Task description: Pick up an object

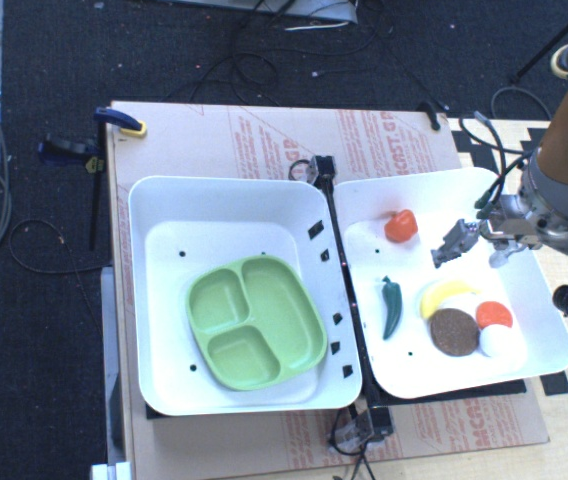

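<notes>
My hand hovered with fingers parted and holding nothing, the banana just below it, ready for a grab.

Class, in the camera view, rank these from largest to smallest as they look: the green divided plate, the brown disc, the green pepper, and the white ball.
1. green divided plate, by far the largest
2. brown disc
3. green pepper: longer than the disc but much thinner
4. white ball, smallest

Green tray, red pepper, brown disc.
</notes>
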Motion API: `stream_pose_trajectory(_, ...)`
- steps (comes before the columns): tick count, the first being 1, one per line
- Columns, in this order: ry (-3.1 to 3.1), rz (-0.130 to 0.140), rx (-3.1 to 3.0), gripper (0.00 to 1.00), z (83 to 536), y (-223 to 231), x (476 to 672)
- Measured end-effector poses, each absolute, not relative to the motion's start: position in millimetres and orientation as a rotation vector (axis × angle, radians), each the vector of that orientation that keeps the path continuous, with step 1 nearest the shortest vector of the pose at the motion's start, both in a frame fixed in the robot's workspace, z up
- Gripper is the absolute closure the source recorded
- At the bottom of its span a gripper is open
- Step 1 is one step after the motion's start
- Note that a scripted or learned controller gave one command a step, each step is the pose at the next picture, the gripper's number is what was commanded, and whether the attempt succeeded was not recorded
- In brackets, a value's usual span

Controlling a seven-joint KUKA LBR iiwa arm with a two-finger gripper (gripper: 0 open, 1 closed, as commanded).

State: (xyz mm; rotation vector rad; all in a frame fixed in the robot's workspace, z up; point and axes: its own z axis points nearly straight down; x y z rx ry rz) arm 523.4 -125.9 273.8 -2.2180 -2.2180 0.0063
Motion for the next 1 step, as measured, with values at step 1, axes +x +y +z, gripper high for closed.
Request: stream_pose_trajectory(1, -2.220, 0.002, -2.219, 0.00, 275.7, -125.8, 524.0)
